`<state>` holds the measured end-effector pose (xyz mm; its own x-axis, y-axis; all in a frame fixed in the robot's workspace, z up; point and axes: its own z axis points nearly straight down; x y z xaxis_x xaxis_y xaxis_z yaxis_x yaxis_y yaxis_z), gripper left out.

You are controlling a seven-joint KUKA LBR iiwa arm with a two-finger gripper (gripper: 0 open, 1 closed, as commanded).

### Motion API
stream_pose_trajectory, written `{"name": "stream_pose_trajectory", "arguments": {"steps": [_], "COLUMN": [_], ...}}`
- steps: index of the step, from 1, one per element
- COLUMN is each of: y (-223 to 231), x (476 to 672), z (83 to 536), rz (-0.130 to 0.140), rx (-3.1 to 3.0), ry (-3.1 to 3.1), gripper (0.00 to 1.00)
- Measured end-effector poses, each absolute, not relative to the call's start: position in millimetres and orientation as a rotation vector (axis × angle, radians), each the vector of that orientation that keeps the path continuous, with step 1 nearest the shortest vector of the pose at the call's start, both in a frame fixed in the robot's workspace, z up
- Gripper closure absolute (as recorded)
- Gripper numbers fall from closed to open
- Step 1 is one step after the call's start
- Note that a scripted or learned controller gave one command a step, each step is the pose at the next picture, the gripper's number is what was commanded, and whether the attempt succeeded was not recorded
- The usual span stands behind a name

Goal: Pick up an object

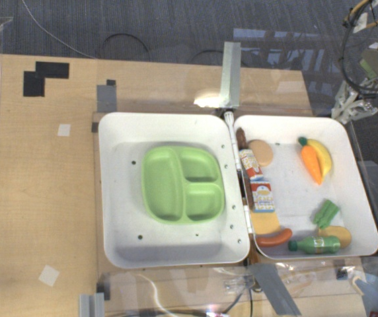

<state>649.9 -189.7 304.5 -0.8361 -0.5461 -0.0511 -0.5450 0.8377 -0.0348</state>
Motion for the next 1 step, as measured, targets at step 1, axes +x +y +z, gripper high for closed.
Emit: {"name": "stream_pose_trajectory", "arguments": {"steps": [1], "y": [-188.6], "x": [652.3], "z": [318.8], "rz": [-0.034], "rx": [-0.873], "ry": [2.944], "gripper": [1.0]}}
